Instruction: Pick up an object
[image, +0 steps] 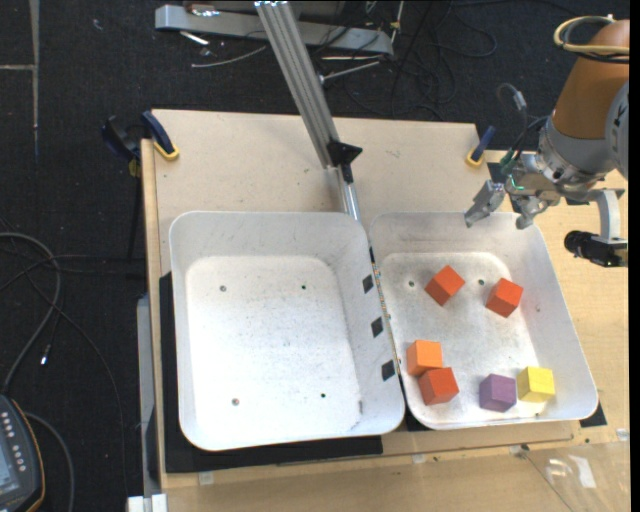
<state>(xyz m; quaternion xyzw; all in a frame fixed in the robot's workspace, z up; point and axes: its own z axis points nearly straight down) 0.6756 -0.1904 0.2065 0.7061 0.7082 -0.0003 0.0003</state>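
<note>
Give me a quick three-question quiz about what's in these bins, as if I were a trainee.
1. How many blocks lie in the right bin?
2. True or false: the gripper holds a block between its fingers.
3. Which block sits beside the yellow block: A) purple, B) green, C) blue?

Key: 1) Six: four red or orange ones such as the orange block, the purple block and the yellow one. 2) False; it hangs open over the bin's far rim. 3) A.
</note>
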